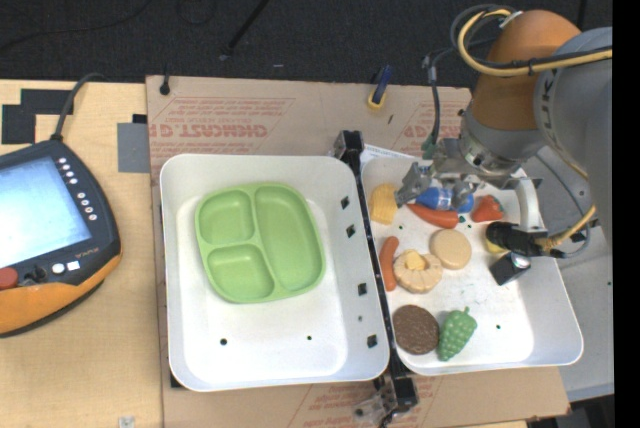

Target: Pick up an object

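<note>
One grey metal end effector (440, 190) hangs low over the far part of the right white bin (545, 316); whether it is apart or together I cannot tell. Just beneath it lie a blue plastic piece (448, 199) and a long red pepper (434, 214). Nearer are a round tan cookie (451, 249), a brown disc (414, 328) and green plastic grapes (456, 333). A green divided plate (259, 242) sits in the left white bin (200, 336).

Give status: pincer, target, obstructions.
Pincer low over right bin, at the red and blue pieces; grasp unconfirmed. Toy food crowded close: yellow piece, round cracker. Green tray alone in left bin.
</note>
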